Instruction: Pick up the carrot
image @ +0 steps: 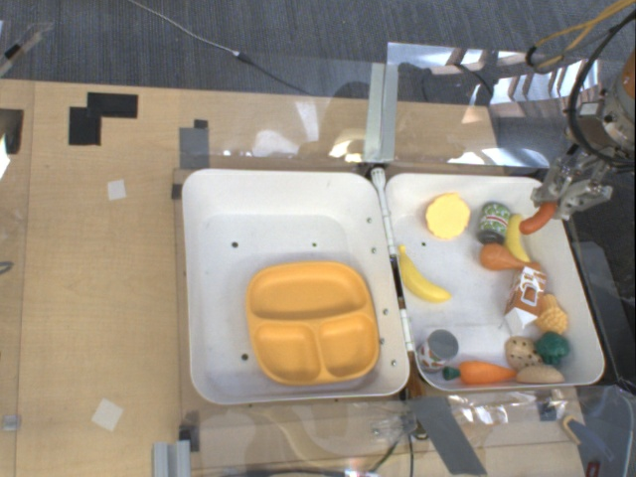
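Hanging over the right bin's (592, 316) far right corner, the gripper (574, 193) pinches a sausage (538, 218). Carrot (485, 373) lies near.

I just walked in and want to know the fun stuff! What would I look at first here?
Your eye lands on the big yellow divided plate in the left bin. Next comes the right bin, crowded with toy food: a banana near its left wall, a yellow round piece at the top, and the carrot along the bottom edge. At that bin's top right corner, the robot's hand holds an orange-red sausage-shaped toy.
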Available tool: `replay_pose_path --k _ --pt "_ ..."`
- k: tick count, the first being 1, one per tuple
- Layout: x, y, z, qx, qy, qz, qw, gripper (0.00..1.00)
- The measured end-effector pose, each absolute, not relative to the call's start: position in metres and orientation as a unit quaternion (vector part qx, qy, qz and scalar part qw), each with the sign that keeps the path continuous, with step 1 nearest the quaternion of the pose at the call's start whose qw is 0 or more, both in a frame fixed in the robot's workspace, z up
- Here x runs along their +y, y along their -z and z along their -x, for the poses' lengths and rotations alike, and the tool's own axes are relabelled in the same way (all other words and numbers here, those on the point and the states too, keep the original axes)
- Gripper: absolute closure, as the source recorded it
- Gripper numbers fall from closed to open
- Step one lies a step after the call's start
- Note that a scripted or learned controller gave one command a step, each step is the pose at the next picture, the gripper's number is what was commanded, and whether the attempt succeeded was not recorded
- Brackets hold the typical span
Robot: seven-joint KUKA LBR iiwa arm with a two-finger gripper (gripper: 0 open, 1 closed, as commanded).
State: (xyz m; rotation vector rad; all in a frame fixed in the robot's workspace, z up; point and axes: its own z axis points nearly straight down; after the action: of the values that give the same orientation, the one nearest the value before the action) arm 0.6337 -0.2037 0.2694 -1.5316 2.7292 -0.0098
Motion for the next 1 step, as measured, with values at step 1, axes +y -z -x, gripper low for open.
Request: replay_pose_path --k 1 --pt "-0.203 -0.2053 -0.6703 0.851 0.0001 0.525 0.004 1.0"
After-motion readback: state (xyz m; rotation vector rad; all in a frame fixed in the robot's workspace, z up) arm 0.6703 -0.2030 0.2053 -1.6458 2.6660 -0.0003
